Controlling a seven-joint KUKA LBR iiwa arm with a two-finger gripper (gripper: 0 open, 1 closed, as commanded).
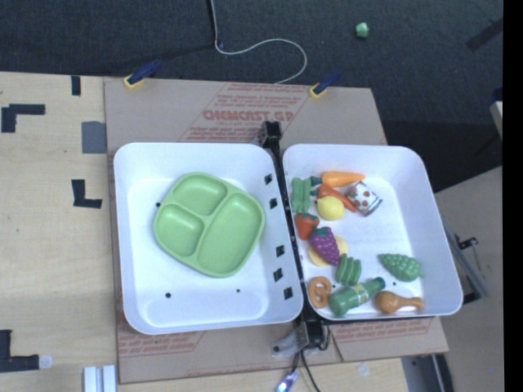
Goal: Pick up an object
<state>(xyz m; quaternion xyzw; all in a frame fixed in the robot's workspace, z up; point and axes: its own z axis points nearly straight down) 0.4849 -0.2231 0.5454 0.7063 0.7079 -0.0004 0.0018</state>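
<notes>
- Two shallow white bins sit side by side on a cardboard sheet [245, 113], and the black seam [279, 219] where they meet serves as the landmark here.
- Left of the seam, the left bin [139, 300] holds one thing: a green divided plate [210, 224] with three compartments, lying flat and slightly turned, its right edge near the seam.
- Right of the seam, the right bin [433, 211] holds a heap of toy foods, any of which could be picked up.
- Hard against the seam at the far end lie green pea pods [301, 193], with an orange carrot [342, 178] just beyond them.
- A small red-and-white carton [363, 198] sits beside the carrot, farther from the seam.
- A yellow lemon [330, 209] rests near the seam, and a strawberry [306, 225] lies below it, almost touching the seam.
- A purple bunch of grapes [324, 245] lies over a yellow piece, close to the seam.
- A green ridged vegetable [350, 269] lies just below the grapes.
- A pretzel [319, 288] sits beside the seam at the near end, touching a green bottle [355, 295].
- A brown drumstick [398, 303] lies beyond the bottle, and a bumpy green leafy piece [400, 265] sits well away from the seam.
- I cannot tell the state of the arm's end effector from this picture.
</notes>
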